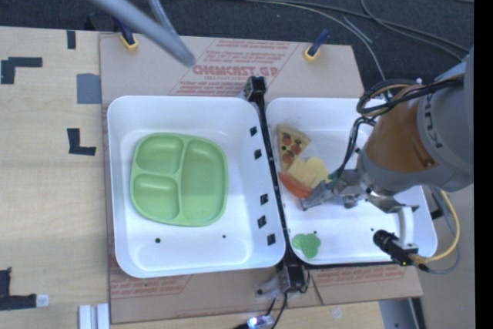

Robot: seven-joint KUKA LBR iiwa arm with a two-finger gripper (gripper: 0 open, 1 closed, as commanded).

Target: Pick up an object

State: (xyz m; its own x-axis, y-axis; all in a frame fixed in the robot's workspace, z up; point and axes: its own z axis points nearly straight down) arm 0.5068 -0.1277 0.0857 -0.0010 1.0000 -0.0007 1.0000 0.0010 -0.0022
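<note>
I see the gripper (314,199) low in the right bin (400,243), at centre right of the frame, touching the orange piece (293,184) beside the yellow piece (308,169). Open or closed, I cannot tell. The left bin (123,243) holds a green divided plate (179,179).

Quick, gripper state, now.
Gripper: low in the right bin, at the yellow piece and orange piece; whether it is open, closed or holding anything cannot be told.
</note>
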